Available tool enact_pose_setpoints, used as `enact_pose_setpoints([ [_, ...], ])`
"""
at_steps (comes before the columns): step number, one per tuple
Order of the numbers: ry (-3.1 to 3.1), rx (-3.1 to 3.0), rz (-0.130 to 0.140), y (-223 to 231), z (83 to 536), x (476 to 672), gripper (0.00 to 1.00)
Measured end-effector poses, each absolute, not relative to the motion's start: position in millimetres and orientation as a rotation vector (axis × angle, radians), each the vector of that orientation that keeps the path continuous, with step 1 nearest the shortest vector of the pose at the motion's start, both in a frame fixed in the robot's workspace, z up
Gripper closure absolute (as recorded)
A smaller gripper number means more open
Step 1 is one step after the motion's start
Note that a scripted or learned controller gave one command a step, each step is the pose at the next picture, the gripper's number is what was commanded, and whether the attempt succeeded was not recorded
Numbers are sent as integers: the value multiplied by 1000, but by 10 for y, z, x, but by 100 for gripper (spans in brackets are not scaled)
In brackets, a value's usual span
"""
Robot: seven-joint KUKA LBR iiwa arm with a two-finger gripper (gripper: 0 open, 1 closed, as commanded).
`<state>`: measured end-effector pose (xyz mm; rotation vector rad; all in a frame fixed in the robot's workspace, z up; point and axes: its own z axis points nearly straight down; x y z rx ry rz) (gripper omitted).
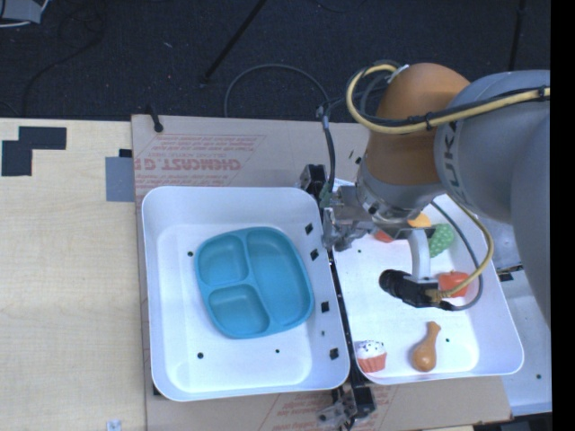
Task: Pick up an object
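My gripper (342, 229) hangs low over the far left edge of the right bin (490, 353), close to the wall between the two bins. The arm's wrist covers most of it from above. In the right bin lie a tan toy drumstick (426, 347) and a small cupcake (370, 356) with white icing and a pink case, both near the front. A green piece (441, 239) and a red-orange piece (455, 283) lie further back on the right, partly hidden by the arm. A small orange piece (384, 235) peeks out under the wrist.
The left bin (171, 348) holds a blue divided plate (253, 281) in its middle. The bins stand on brown cardboard (198, 155), with a pale wooden bench (63, 285) to the left. The arm's bulk covers the right bin's far corner.
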<state>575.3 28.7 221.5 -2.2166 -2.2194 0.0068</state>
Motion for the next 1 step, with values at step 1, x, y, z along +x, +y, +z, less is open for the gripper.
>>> enact_pose_setpoints([
  [1, -2221, -2215, 7, 787, 2151, 5582, 100],
])
